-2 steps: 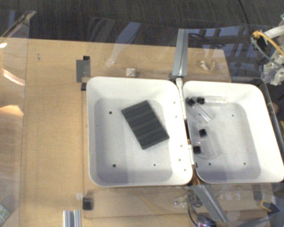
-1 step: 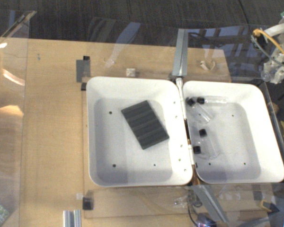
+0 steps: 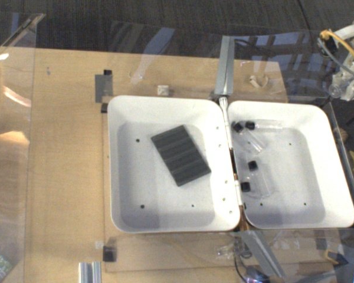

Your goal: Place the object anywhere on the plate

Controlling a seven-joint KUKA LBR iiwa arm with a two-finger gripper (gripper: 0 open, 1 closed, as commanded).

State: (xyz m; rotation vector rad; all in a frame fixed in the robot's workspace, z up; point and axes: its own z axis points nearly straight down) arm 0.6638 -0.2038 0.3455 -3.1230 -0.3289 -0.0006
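Fingers' state cannot be told on the gripper, far right; a capped vial must first be grasped, with the dark plate bare.

bins – 2 | dk ribbed plate – 1 | blk-cap clear vials – 4

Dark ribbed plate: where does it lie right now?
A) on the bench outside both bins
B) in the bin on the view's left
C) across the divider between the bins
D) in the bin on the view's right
B: the dark ribbed plate lies flat on the floor of the view's left bin, apart from the small black-capped clear pieces in the right bin.
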